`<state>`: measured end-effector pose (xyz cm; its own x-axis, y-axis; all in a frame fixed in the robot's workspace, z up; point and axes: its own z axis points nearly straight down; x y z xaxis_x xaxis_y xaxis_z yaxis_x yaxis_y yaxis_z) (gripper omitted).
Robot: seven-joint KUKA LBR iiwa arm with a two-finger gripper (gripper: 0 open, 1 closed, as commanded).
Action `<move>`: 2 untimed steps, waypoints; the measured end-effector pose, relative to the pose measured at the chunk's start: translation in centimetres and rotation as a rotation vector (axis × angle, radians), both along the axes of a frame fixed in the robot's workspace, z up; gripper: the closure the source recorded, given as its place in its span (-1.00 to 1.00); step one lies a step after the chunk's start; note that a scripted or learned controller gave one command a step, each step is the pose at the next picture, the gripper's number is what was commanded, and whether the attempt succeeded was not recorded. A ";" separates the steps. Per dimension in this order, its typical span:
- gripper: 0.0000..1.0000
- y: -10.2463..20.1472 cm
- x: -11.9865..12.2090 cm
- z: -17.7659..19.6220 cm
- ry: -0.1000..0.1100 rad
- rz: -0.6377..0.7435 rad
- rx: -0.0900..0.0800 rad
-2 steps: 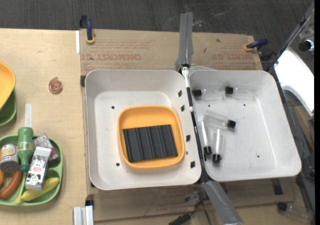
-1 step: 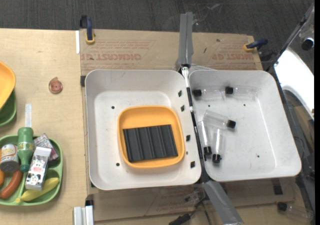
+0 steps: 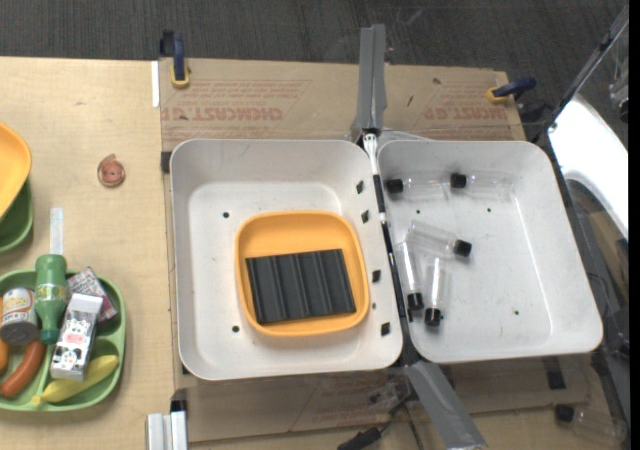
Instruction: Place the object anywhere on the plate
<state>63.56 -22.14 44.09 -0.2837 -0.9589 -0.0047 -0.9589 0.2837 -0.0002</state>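
A: Identify the items at the left of the light wooden worktop (image 3: 80, 118).

B: A green compartmented plastic tray (image 3: 100, 378) holding toy food: a green bottle (image 3: 48, 298), a small white carton (image 3: 72, 343), a red sausage (image 3: 20, 370) and a yellow banana (image 3: 75, 385).

A: Other items?

B: A stacked yellow and green dish (image 3: 10, 188) at the left edge, and a small pink disc (image 3: 111, 172) near it. Brown cardboard sheet (image 3: 260, 103) is fixed behind the bins by a blue-and-yellow clamp (image 3: 176, 63).

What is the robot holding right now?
Nothing that can be seen. The clear tubes lie loose in the right bin, and the orange plate sits in the left bin.
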 end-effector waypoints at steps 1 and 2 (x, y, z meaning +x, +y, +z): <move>1.00 0.0 -5.2 0.0 -0.001 0.376 0.000; 1.00 0.3 2.4 -0.5 -0.004 0.651 0.000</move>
